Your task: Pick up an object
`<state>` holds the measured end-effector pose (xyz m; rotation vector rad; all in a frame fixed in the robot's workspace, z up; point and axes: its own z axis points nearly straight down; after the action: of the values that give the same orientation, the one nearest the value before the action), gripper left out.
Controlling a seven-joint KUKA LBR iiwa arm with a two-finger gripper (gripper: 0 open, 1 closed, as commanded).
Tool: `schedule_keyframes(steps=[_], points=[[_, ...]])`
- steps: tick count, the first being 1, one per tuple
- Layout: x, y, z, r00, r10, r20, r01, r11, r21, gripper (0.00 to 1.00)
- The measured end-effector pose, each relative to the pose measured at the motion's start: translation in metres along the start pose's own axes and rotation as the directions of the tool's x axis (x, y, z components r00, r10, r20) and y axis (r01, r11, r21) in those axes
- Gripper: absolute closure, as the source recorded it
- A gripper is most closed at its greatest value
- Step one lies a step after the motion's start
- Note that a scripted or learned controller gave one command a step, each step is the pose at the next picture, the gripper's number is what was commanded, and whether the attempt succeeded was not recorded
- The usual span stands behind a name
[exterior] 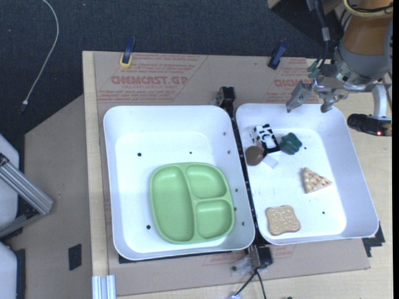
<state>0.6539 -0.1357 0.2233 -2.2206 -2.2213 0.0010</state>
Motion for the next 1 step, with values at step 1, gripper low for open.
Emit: schedule_keyframes(steps=[1], points=[[-0.0044, -0.0041, 0.0429, 1.000, 0.001, 0.000, -0.001, 1.000, 0.002, 0.00]])
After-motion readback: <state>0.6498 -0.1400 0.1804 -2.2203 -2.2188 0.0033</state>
